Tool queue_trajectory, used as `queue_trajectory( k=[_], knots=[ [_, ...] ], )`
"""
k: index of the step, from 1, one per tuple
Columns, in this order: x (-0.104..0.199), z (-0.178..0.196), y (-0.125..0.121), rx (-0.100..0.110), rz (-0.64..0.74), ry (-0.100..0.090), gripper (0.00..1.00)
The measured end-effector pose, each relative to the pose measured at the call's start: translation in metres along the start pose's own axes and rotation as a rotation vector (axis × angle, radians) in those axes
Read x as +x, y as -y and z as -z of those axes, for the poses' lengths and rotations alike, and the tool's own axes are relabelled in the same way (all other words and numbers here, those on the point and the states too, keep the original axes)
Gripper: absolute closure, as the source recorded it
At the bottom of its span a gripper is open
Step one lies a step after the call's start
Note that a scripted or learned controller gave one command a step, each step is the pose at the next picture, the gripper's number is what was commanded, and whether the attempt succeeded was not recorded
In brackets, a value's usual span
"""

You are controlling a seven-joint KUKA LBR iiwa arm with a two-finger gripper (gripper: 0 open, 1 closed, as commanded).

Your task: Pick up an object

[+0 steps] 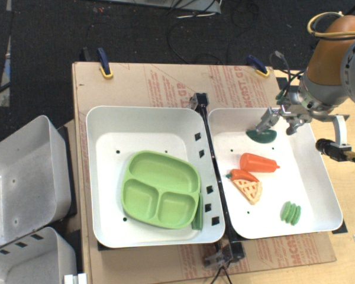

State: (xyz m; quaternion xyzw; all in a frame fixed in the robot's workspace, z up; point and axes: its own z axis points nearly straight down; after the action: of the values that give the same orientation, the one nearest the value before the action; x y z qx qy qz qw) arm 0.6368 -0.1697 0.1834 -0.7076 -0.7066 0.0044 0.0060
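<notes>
In the right bin [319, 176] lie an orange carrot [259, 163], a small red pepper [241, 174], a tan waffle-patterned wedge [249, 190], a light green pod [290, 212] and a dark green round piece [262, 136]. My gripper [281, 125] hangs over the bin's far part, open, its fingers spread wide. Its left finger [267, 122] ends right above the dark green piece; whether it touches is unclear. Nothing sits between the fingers.
The left bin [100, 158] holds a light green divided plate [161, 189]. A black divider [210, 158] runs between the bins. Two more white bins [23, 176] stand off the board at the left. Clamps and cables lie along the far edge.
</notes>
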Motion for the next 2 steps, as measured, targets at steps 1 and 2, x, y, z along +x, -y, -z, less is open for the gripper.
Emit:
queue_trajectory(
  k=[1,2],
  knots=[
    [0.001,0.01,-0.003,-0.015,0.003,0.003,0.0],
    [-0.006,-0.051,-0.006,-0.01,0.001,0.002,0.0]
  ],
)
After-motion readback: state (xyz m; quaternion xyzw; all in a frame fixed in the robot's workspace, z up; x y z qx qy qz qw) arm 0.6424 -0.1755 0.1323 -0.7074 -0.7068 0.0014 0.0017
